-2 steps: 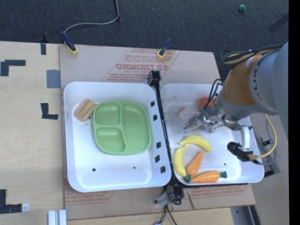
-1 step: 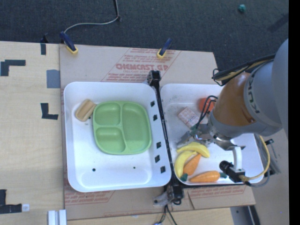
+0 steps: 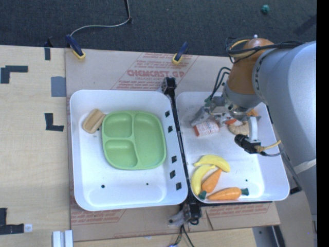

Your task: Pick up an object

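Over the right bin we find the arm reaching in from the right, its gripper low in the far half of that bin. We cannot tell its state: the wrist and cabling cover it from above.

Just beside the gripper, on its near side, lies a small white-and-red packet; whether the two touch we cannot say. To the right of the packet sit a pale roundish item and a small orange-red piece, both partly hidden by the arm and too small to identify. In the near part of the same bin are two bananas and two carrots, the shorter carrot leaning against the bananas, the longer one lying along the near wall.

The left bin holds a green tray with three compartments, and a tan block just beside the tray's far-left corner.

Progress, as we judge it: the approach looks made, with the packet the likeliest target given where the gripper is. Nothing is seen lifted; every item appears to rest on a bin floor. The grasp itself and the lift are left, and we record no pick as done at this moment.
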`<state>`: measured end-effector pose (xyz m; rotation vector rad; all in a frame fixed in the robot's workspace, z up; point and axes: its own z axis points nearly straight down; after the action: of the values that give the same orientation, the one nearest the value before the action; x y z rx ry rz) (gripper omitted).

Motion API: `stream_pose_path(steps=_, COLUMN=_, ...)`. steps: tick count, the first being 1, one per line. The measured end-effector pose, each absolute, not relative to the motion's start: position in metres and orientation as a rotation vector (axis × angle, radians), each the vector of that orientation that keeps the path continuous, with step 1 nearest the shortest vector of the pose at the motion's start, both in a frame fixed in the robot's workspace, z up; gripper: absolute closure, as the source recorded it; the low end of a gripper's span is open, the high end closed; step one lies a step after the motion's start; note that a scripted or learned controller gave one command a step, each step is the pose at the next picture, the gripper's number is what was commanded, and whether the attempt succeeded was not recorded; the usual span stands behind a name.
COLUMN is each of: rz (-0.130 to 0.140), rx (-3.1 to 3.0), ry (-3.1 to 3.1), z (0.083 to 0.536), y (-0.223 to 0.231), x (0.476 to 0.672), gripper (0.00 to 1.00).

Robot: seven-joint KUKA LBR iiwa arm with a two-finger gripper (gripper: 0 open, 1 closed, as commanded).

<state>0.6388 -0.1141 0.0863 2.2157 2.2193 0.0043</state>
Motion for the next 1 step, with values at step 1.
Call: stream_pose_path(steps=1, rz=0.002, rx=2.216, ry=2.221, z=0.0955, y=-0.1140, x=0.6384, gripper=1.00)
